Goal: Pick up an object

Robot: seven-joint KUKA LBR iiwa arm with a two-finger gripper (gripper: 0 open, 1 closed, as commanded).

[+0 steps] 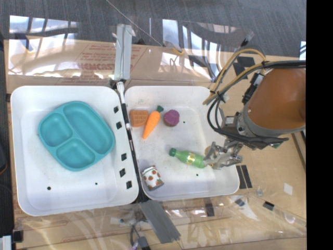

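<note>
1. Nearest the camera in the right bin (229,184), a small patterned cup (151,177) lay tipped on its side in the near left corner, well apart from the hand.
2. Just beyond it, the hand (222,157) sat low over the right bin's near right part, its metal fingers pointing left. Whether they stood wide or narrow could not be told, for glare and clutter blurred them.
3. The green bottle (188,158) lay flat on the bin floor directly left of the hand, its base end touching or just beside the fingertips and its cap end pointing left and slightly far. Its long axis therefore ran almost in line with the hand's reach, not across it. Nothing showed between the fingers, so the bottle did not count as held.
4. In my judgement the bottle was the likeliest target, being by far the closest thing, and a grip would probably need the fingers set across its body instead of at its end.
5. Farther back, a carrot (151,123) lay slanted beside a waffle-like orange square (138,117), with a purple round fruit (171,117) to their right.
6. The left bin (21,155) held a teal divided plate (76,135).
</note>
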